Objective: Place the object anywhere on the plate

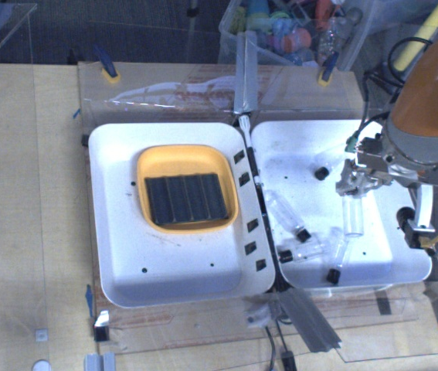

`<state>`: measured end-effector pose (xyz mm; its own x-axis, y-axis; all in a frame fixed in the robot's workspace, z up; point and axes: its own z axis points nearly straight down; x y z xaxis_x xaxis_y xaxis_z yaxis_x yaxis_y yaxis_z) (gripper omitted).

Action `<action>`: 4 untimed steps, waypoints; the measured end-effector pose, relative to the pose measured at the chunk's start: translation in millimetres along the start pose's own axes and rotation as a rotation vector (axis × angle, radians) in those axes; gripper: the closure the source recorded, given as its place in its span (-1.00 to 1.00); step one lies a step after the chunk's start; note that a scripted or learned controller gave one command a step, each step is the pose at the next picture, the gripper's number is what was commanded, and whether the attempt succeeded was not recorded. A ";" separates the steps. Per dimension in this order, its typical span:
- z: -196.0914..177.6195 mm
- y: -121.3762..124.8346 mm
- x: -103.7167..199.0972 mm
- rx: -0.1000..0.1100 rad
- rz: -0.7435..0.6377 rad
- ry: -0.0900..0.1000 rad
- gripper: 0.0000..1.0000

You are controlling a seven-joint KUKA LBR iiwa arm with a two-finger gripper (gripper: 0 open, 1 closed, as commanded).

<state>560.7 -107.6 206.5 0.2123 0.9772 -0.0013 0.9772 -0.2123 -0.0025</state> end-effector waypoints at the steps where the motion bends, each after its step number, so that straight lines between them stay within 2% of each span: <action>1: -0.1 0.0 0.0 0.000 0.000 0.000 -1.00; 2: 64.0 113.1 -19.7 -0.004 -0.217 -0.001 -1.00; 3: -47.0 119.4 -79.6 -0.008 -0.638 -0.003 -1.00; 4: -182.4 128.6 -89.4 -0.010 -0.859 -0.004 -1.00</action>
<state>667.9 -222.2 388.8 -0.6014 0.7989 -0.0064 0.7989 0.6014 0.0041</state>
